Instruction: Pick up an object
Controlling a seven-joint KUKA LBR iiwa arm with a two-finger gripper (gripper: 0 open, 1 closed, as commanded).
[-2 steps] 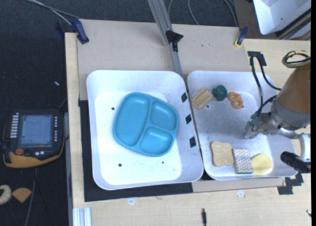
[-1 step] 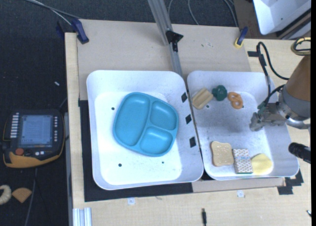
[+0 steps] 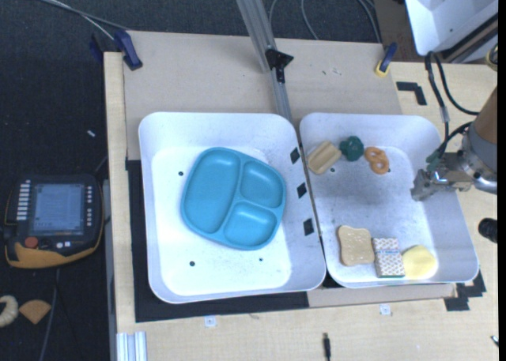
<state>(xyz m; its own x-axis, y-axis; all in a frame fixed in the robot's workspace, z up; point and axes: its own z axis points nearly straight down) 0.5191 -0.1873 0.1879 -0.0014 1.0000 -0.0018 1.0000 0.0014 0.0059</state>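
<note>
We see a light wooden counter (image 3: pixel 205 75) on a dark floor, with two shallow white bins side by side. The left bin (image 3: pixel 158 193) holds a blue divided plate (image 3: pixel 233 208). A metal pole (image 3: pixel 257 24) goes up from the middle of the counter, and a small screen device (image 3: pixel 54 217) lies on the floor at the left.

The pincer (image 3: pixel 423 184) is over the right edge of the right bin (image 3: pixel 395 217), near the bin wall. It looks not to touch any object, and nothing is visible between its parts. How wide it stands we cannot tell (it is small and a bit blurred here).

The objects for picking lie all in the right bin. At the far side there is a tan block (image 3: pixel 322 157), just beside it a dark green ball (image 3: pixel 352 147), and next to this an orange pretzel shape (image 3: pixel 378 160). At the near side there is a toast slice (image 3: pixel 356 245), a checkered cracker (image 3: pixel 387 257) and a yellow round piece (image 3: pixel 419 261), close together in one row. All are well apart from the pincer.
</note>
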